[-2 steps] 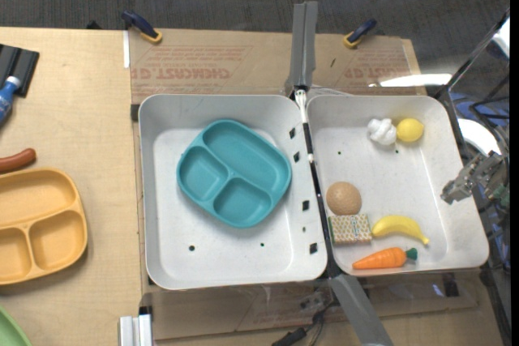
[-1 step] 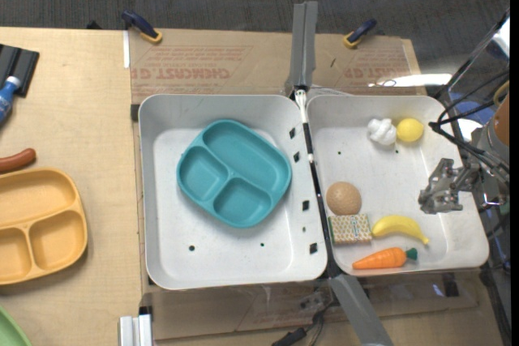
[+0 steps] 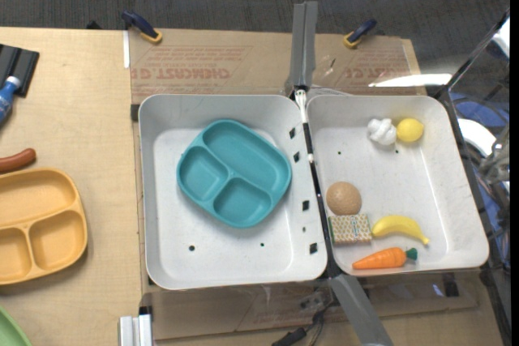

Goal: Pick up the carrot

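We are seeing the carrot [image 3: 381, 258] lying flat at about 6 o'clock in the right bin [image 3: 454, 198], green tip pointing to 3 o'clock. A banana [image 3: 400, 228] is sitting just above it, a small box [image 3: 350, 229] beside that. The gripper's state we cannot tell.

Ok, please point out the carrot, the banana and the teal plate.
carrot [image 3: 379, 258]: camera view, middle of its orange body.
banana [image 3: 399, 228]: camera view, middle of its curve.
teal plate [image 3: 233, 173]: camera view, central divider ridge.
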Available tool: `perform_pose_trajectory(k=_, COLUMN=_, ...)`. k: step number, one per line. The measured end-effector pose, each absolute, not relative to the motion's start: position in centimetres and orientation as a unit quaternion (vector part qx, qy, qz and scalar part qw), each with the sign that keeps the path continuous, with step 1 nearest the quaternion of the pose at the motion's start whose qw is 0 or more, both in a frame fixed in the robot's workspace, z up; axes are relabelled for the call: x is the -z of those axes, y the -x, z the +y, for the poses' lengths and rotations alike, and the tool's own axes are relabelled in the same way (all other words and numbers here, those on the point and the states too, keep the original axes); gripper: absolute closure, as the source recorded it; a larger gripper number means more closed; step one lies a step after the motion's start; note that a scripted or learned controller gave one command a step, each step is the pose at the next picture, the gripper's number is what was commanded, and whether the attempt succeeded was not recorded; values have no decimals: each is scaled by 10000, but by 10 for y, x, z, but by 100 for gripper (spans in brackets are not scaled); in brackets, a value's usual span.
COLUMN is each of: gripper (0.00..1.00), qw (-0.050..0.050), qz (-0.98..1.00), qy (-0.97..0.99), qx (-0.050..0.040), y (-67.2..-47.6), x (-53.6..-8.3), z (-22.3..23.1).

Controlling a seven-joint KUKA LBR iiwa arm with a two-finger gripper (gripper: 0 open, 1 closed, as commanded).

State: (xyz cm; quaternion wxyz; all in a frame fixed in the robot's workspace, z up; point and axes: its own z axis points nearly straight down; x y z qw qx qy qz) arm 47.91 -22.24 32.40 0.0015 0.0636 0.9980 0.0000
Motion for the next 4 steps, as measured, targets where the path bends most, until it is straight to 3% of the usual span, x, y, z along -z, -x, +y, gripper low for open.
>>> perform_pose_trajectory(k=1, gripper=100, qw=11, qz=9992, qy=398, qx=-7, y=-498, x=-247, z=-217)
perform_pose_trajectory(k=2, gripper=100, qw=9, qz=9864, qy=1641, qx=-8, y=-513, x=-186, z=-180)
perform_pose_trajectory(k=3, gripper=100, qw=27, qz=8836, qy=4681, qx=-1, y=-523, x=-267, z=-218)
perform_pose_trajectory(k=4, gripper=100, qw=14, qz=8100, qy=5864, qx=-16, y=-530, x=-187, z=-185)
